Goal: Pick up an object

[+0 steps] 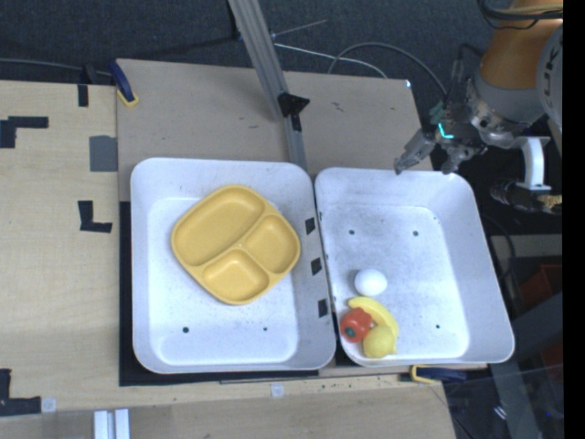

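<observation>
Hovering above the right bin's [475,245] far rim, end effector [428,161] fingers apart, nothing between them

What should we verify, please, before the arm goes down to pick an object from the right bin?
1. Gripper holds nothing: ok; fingers spread, nothing between them.
2. Targets in the right bin: ok; white ball, banana, red toy.
3. Gripper above a target: not ok; it sits at the bin's far rim.
4. Ball stands apart: ok.
5. Banana and red toy separated: not ok; they touch.
6. Yellow tray out of the way: ok; left bin.
</observation>
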You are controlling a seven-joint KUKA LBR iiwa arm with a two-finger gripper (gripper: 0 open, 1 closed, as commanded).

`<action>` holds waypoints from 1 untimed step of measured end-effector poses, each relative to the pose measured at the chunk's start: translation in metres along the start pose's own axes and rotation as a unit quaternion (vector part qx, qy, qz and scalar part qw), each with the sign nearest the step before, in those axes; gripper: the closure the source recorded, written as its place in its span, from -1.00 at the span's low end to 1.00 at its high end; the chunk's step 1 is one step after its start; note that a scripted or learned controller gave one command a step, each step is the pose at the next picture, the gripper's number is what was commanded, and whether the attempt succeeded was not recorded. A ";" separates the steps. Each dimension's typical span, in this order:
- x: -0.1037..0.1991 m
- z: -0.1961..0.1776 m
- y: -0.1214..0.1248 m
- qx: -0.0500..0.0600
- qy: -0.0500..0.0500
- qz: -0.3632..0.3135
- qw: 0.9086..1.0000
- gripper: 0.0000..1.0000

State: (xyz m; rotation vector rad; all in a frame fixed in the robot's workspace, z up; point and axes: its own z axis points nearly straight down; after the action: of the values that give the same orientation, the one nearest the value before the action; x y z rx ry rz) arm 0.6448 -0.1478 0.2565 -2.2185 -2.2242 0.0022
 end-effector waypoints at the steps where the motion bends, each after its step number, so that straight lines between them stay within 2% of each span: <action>1: 0.009 0.056 -0.007 0.003 0.000 0.001 1.000 -1.00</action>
State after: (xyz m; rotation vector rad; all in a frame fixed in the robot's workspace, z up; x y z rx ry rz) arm 0.6378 -0.1390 0.2002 -2.2162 -2.2196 0.0077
